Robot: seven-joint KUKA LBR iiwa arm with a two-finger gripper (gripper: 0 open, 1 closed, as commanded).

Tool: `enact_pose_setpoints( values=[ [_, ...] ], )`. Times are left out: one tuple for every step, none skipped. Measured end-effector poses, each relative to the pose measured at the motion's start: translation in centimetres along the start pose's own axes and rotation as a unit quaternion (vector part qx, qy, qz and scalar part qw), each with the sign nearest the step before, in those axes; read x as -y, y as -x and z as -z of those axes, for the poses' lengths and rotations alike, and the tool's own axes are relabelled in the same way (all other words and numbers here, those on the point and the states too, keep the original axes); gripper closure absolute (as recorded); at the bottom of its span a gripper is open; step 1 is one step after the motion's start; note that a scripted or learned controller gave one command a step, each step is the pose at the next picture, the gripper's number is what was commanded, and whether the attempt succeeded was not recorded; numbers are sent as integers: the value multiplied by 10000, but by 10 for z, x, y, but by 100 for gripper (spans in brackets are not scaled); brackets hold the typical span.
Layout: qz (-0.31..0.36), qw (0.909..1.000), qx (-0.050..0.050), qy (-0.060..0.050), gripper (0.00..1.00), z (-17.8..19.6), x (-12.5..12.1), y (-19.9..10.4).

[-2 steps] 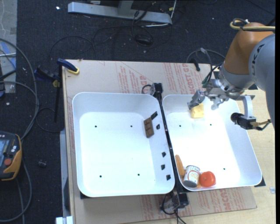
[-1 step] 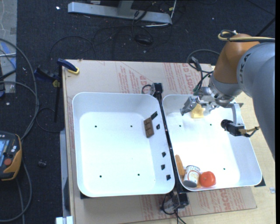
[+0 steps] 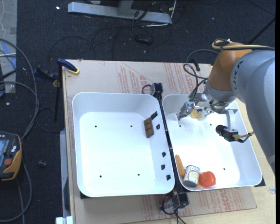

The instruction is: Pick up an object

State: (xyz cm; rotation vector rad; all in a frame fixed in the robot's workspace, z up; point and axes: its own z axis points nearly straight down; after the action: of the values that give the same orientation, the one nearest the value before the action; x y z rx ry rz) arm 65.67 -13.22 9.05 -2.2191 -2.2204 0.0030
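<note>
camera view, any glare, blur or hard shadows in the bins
Camera view: even, soft light; the white bins look bright but not blown out, with faint shadows along their walls; the gripper is slightly soft; the can and tomato read clearly.

You're looking at a robotics lab, not a home or shop. Signs: a grey arm (image 3: 249,78) with an orange band reaches over a bench (image 3: 113,74) topped with printed cardboard sheet. Two white bins (image 3: 83,105) sit side by side on it, joined by a black divider. Blue clamp (image 3: 65,66) with a yellow tip at the bench's far left corner. Loose black cables (image 3: 109,37) trail across dark carpet. A grey equipment base (image 3: 118,12) stands at the top. An orange-and-black handheld controller (image 3: 8,155) lies at the left edge.
</note>
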Motion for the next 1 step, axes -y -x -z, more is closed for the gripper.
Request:
enact_pose_setpoints(
  values=[
    [0, 10000, 2, 20, 100, 12, -1, 0]
  ],
)
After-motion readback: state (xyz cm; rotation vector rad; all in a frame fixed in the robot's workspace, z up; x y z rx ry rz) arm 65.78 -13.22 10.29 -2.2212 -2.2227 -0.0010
